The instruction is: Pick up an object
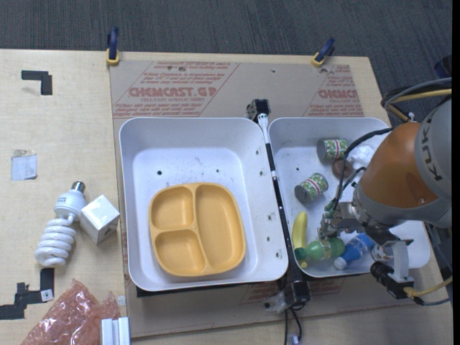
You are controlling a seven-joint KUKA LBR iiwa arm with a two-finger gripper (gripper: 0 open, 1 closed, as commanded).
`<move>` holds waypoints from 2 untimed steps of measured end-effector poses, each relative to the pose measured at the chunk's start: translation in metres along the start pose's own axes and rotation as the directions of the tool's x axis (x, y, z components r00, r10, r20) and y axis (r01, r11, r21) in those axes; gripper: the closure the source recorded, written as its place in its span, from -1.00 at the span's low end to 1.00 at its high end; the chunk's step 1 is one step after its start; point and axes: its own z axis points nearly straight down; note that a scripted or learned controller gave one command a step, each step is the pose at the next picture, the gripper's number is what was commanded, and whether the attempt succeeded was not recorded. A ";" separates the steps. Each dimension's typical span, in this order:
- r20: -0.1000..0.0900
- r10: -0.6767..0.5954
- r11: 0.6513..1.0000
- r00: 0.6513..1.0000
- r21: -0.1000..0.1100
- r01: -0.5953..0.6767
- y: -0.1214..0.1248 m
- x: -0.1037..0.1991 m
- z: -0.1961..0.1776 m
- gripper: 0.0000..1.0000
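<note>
The right bin (287, 146) holds several small things. A green bottle (320, 251) lies near its front wall, with a yellow banana (300, 230) to its left and a blue-and-white bottle (353, 252) to its right. Farther back lie a green-labelled can (311, 186) and a second can (334, 148), with a white object (364, 151) behind the arm. My gripper (332, 223) reaches down from the orange-banded wrist (395, 175). It sits just above the green bottle and to the right of the banana. The wrist hides part of the bin's right side.
The left bin (136, 139) holds a yellow divided plate (196, 228). On the bench to the left lie a spiral light bulb (60, 225), a white cube (100, 218) and a red mesh bag (72, 315). A black divider (267, 149) runs between the bins.
</note>
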 end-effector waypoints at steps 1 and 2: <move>0.000 0.002 1.000 1.000 -0.003 -0.002 0.002 -0.001 -0.010 1.00; 0.001 -0.003 1.000 1.000 0.001 0.003 0.048 0.058 -0.100 1.00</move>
